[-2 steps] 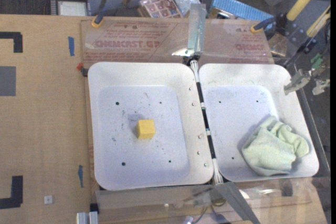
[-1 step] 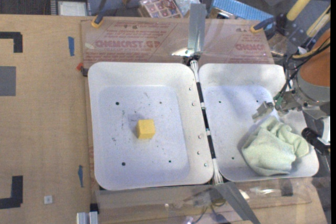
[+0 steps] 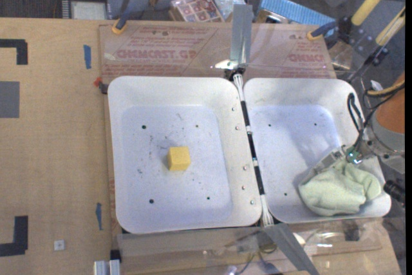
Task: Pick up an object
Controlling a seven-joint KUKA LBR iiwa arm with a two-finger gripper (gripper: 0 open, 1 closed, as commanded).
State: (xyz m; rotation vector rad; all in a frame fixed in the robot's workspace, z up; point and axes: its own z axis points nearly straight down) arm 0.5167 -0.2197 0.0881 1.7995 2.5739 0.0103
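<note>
A small yellow block (image 3: 179, 158) lies near the middle of the left bin (image 3: 129, 100). A crumpled pale green cloth (image 3: 340, 187) sits in the near right corner of the right bin (image 3: 290, 96). My gripper (image 3: 348, 156) comes in from the right edge and hangs at the cloth's upper edge, touching or just above it. The arm's grey body and orange band (image 3: 393, 116) rise behind it at the right.
A metal divider (image 3: 250, 145) with screws runs between the two bins. Clear plastic sheets, a clamp and cluttered boxes lie behind the bins. A brown board (image 3: 48, 138) stretches to the left. A black cable (image 3: 354, 109) loops over the right bin's far right rim.
</note>
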